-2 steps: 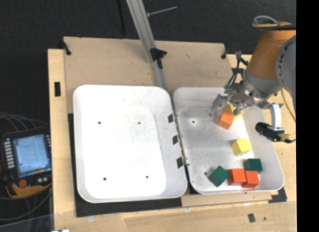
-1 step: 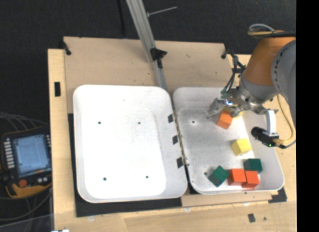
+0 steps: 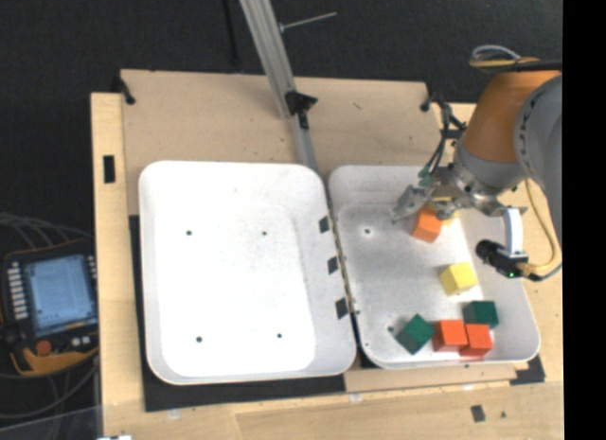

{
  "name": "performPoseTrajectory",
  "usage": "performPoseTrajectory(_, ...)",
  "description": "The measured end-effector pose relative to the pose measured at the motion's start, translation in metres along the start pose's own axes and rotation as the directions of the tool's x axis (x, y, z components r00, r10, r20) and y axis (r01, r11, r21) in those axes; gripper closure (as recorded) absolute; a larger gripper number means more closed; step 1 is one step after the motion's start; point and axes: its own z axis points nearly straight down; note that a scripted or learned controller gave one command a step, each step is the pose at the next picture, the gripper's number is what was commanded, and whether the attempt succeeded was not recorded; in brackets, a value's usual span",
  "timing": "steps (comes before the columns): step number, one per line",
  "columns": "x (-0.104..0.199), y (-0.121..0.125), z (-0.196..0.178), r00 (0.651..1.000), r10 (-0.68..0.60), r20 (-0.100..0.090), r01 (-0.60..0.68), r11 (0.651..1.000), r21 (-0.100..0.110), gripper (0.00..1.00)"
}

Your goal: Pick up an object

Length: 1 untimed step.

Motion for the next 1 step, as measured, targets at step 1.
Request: performPoseTrajectory(1, -0.0017, 0.0013, -0.0098, 1.0, 0.001, 0.002, -0.001, 1.0, -0.004, 1.0)
